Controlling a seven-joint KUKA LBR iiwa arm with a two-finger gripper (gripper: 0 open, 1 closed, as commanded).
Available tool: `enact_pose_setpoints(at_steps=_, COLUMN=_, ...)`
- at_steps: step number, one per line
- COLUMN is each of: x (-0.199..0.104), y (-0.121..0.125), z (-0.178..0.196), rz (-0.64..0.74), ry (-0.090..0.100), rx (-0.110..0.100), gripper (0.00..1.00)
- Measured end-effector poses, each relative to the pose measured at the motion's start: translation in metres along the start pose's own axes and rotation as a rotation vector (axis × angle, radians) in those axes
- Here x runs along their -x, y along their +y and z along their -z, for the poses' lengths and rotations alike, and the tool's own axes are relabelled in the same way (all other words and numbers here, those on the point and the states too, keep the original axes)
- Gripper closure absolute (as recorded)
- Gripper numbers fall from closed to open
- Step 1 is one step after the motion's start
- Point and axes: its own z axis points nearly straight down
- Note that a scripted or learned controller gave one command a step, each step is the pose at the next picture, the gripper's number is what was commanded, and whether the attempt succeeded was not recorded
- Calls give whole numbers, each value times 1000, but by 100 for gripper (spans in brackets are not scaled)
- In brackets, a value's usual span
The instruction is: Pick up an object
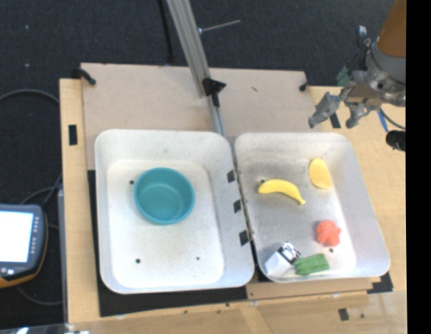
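Observation:
My gripper (338, 115) hangs above the bench just beyond the back right corner of the right bin (365, 186), its two fingers spread open with nothing between them. In the right bin lie a yellow banana (282, 189), a yellow lemon-like piece (320, 173), a red lumpy object (328, 232), a green object (311, 264) and a small white and silver item (281, 257). The banana sits near the bin's middle, well below and left of the gripper. A teal bowl (165, 195) stands upright in the left bin (118, 256).
A slanted metal rail (194, 47) runs from the top down to the gap between the bins. A tablet-like screen (14, 239) sits off the bench at the left. Cardboard-coloured bench surface (146, 96) lies behind the bins.

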Motion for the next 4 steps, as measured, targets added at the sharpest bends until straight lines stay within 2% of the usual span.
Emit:
enact_pose_setpoints(at_steps=1, x=1, y=0, z=0, rz=0, ry=-2, rx=-1, gripper=0)
enact_pose_setpoints(at_steps=2, x=3, y=-8, z=-60, rz=-5, ry=0, rx=-7, gripper=0)
enact_pose_setpoints(at_steps=4, x=4, y=6, z=-169, rz=-1, ry=-1, rx=-6, gripper=0)
